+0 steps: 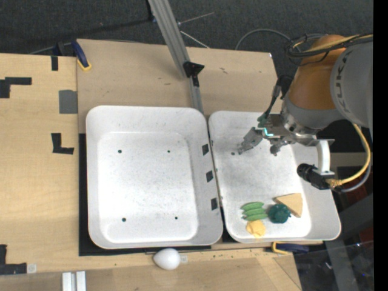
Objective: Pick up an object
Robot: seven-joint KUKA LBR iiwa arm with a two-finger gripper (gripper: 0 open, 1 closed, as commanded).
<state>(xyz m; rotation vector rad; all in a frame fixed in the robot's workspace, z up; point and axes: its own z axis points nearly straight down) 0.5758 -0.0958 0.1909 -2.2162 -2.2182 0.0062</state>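
Four small objects sit clustered in the near corner of the right bin (315, 223) while the robot gripper (259, 143) hangs over the bin's far half, well apart from them.

The cluster holds a green ridged piece (253, 210), a yellow piece (256, 227) just in front of it, a dark teal lump (279, 214) beside them, and a tan wedge (291, 203) touching the teal lump. The gripper's two fingers are spread apart with nothing between them, pointing down over bare bin floor. The left bin (97, 162) lies alongside. A white egg-shaped object (167, 259) rests on the bench outside the bins, at the near edge.
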